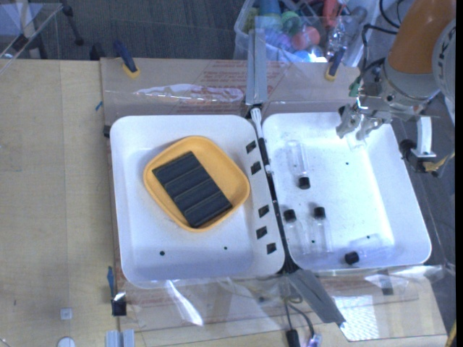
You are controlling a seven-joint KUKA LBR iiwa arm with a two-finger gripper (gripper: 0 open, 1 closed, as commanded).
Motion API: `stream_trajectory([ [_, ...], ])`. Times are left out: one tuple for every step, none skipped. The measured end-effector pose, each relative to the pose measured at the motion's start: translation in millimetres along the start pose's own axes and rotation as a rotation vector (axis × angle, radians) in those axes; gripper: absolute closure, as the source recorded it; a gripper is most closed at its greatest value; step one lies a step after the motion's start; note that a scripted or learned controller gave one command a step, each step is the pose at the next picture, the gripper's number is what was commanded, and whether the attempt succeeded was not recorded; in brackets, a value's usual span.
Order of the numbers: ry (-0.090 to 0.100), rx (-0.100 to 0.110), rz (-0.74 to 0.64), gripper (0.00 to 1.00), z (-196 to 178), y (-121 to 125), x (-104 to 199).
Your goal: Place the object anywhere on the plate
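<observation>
A yellow square plate (160, 166) lies in the left bin (130, 143). A dark grey ridged rectangular block (195, 188) rests flat on the plate, set diagonally across its middle. My gripper (359, 127) hangs over the far edge of the right bin (394, 194), well away from the plate. It is open, and nothing shows between its two pale fingers (346, 126). The orange band of the arm (427, 9) rises above it at the top right.
Several clear vials with black caps lie in the right bin, one (295, 161) near its left wall and one (365, 251) at the front. The divider (264, 194) between the bins carries black clips. A clear tub of coloured toys (304, 6) stands behind.
</observation>
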State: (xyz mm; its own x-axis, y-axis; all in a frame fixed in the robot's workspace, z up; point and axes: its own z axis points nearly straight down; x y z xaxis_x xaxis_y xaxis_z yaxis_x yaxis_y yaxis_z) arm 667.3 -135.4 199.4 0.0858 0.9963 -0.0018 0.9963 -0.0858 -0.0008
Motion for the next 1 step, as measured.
stream_trajectory([
  [0.000, 0.000, 0.000, 0.00, -0.2, 0.1, 0.0],
])
